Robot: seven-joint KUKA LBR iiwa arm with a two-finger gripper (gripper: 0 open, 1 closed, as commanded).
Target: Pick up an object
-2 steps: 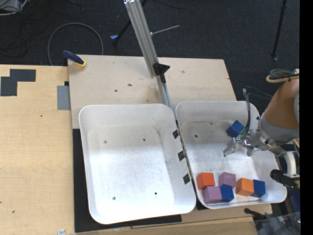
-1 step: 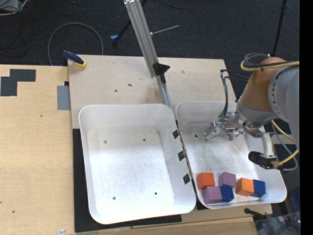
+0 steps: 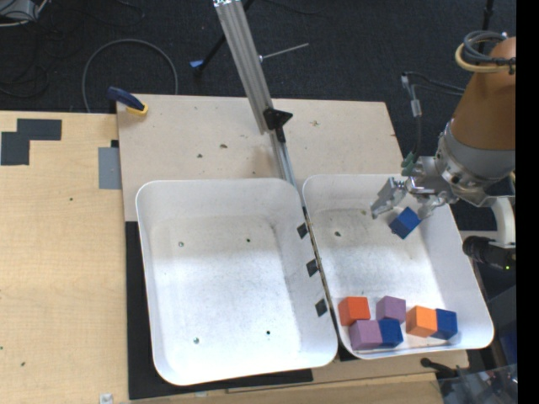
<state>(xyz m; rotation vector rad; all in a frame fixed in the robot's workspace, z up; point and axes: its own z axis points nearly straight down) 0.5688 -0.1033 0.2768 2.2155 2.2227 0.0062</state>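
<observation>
My gripper [image 3: 406,212] hangs over the upper part of the right bin [image 3: 472,297], with the arm reaching in from the right. A small blue cube [image 3: 405,223] sits tilted between its two fingertips, and the fingers are shut on it. The cube looks lifted a little off the bin floor. Several more cubes lie bunched in that bin's near corner: an orange cube [image 3: 354,310], a purple cube [image 3: 391,308], another purple cube [image 3: 365,334], a blue cube [image 3: 391,333], an orange cube [image 3: 421,320] and a blue cube [image 3: 445,323].
The left bin [image 3: 147,225] lies beside the right one, split from it by a ridge with black clips [image 3: 312,266]. A slanted metal rail [image 3: 248,61] rises behind the bins. A wooden bench top [image 3: 50,242] stretches to the left.
</observation>
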